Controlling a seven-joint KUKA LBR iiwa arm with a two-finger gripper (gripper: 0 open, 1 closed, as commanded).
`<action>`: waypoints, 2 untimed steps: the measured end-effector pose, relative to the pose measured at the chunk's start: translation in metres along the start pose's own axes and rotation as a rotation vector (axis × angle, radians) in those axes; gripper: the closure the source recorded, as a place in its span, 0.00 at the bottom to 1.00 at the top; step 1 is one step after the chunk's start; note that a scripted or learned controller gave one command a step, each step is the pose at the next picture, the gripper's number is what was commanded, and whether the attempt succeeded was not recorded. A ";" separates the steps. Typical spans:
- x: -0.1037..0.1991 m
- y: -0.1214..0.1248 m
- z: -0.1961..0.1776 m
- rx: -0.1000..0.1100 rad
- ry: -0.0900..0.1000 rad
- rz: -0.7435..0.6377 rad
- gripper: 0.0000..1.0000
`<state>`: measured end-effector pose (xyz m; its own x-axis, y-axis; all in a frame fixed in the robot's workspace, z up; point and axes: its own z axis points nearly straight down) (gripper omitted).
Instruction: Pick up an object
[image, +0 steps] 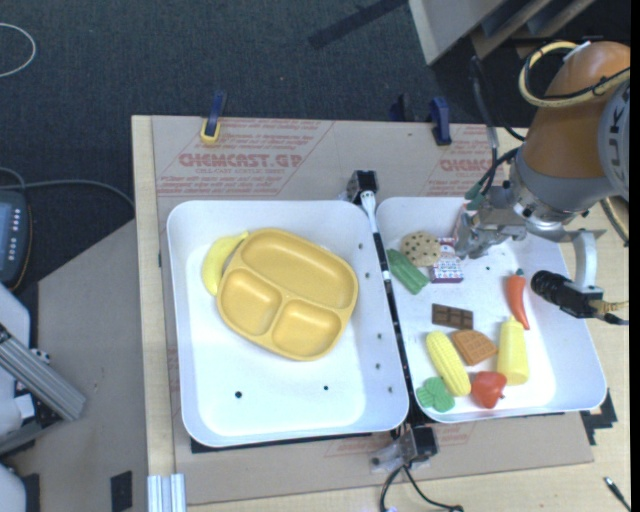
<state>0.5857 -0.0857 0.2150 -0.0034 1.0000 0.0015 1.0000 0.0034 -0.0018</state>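
Observation:
The right bin (575, 385) holds several toy foods. A cookie (420, 245) and a green piece (407, 271) lie at its left. A small pink and white packet (448, 268) sits just below my gripper (466, 243), which hangs low over the bin's upper middle. Lower down are a brown chocolate bar (452, 317), a corn cob (447, 362), an orange cracker (473, 346), a yellow stick (513, 351), a carrot (516, 299), a red piece (487, 388) and a green leafy piece (435, 394). I see nothing held.
The left bin (200, 390) carries a yellow divided plate (287, 292) over a second yellow piece (214, 262). A black clip (363, 186) sits on the rim between the bins. A black cylinder (563, 291) on the arm overhangs the right bin's right side.

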 end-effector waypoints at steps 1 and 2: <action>-0.002 0.007 -0.002 -0.004 -0.002 0.002 1.00; -0.003 -0.009 -0.007 0.000 -0.001 0.004 1.00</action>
<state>0.5768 -0.0889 0.2217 0.0004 1.0000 0.0004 1.0000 -0.0004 -0.0017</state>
